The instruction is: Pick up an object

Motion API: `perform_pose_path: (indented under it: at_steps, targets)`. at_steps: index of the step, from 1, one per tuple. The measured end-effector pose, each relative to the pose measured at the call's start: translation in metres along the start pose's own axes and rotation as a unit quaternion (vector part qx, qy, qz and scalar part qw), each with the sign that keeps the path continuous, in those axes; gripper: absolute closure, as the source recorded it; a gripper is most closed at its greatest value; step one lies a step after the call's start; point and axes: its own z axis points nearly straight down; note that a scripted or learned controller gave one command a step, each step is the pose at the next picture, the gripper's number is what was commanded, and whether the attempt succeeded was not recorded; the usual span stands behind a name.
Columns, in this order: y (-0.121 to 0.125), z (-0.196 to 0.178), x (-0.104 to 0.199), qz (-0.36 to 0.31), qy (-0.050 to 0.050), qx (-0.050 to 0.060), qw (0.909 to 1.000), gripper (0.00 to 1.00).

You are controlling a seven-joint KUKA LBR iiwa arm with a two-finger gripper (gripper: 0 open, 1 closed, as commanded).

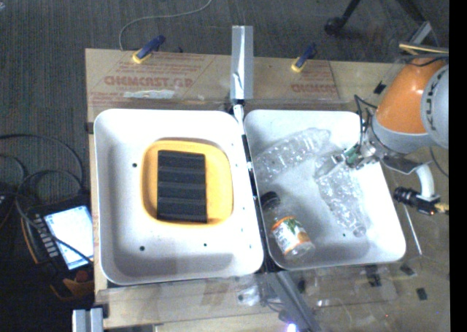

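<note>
The right bin (379,246) holds three things. A crushed clear plastic bottle (293,152) lies at its back. A second clear bottle (343,198) lies along its right side. A small bottle with an orange label and a black cap (288,234) rests near the front left. My gripper (351,156) hangs low over the bin's right part, at the upper end of the second clear bottle, and its tip blends with the clear plastic. The orange band of the arm (408,108) is just right of it. A yellow object with a black ribbed top (187,183) sits in the left bin (117,243).
A metal post (241,60) stands at the back, above the seam between the bins. Two blue-and-yellow clamps (148,49) (304,57) hold the brown board behind them. Cables and a small screen (66,230) lie on the floor to the left.
</note>
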Motion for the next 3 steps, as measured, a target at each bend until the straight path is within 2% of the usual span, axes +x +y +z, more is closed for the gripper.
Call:
perform_pose_path:
  at_steps: [1, 2, 3]
  targets:
    - [-0.02, 0.0, 0.03, -0.031, -0.004, 0.002, 0.9995, 0.0]
    - [-0.018, -0.01, 0.032, -0.031, -0.002, 0.0, 0.9995, 1.0]
    - [0.053, -0.086, 0.052, -0.039, 0.001, 0.007, 0.9992, 1.0]
